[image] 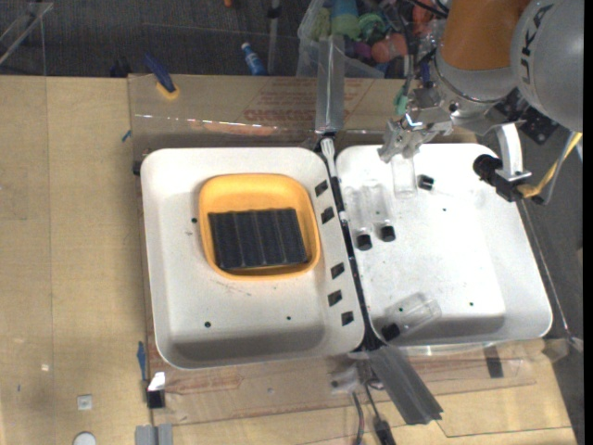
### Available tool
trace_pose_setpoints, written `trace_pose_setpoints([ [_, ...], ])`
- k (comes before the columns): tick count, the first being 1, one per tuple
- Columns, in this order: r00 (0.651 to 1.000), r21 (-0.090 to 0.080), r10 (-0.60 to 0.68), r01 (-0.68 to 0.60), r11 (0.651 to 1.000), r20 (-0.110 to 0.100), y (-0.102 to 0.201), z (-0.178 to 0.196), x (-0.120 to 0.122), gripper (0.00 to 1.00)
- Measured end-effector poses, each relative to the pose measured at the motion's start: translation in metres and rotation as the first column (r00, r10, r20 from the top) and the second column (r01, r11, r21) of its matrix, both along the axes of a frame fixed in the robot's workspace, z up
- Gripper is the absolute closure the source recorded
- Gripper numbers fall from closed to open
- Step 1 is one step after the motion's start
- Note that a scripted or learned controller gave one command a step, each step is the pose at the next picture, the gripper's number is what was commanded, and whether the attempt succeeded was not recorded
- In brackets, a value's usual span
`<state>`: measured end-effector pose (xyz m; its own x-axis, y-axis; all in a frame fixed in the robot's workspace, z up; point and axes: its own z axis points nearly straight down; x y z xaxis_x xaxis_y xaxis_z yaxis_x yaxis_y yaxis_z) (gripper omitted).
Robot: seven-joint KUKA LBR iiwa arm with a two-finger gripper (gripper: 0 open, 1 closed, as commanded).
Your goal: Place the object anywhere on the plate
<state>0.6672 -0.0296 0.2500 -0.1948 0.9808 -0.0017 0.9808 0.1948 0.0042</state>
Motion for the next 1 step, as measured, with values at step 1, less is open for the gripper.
trace_pose_setpoints([
  [1, 0.999, 0.002, 0.053, -0.053, 0.999, -0.007, 0.0053, -0.0205, -0.0007, 1.00],
])
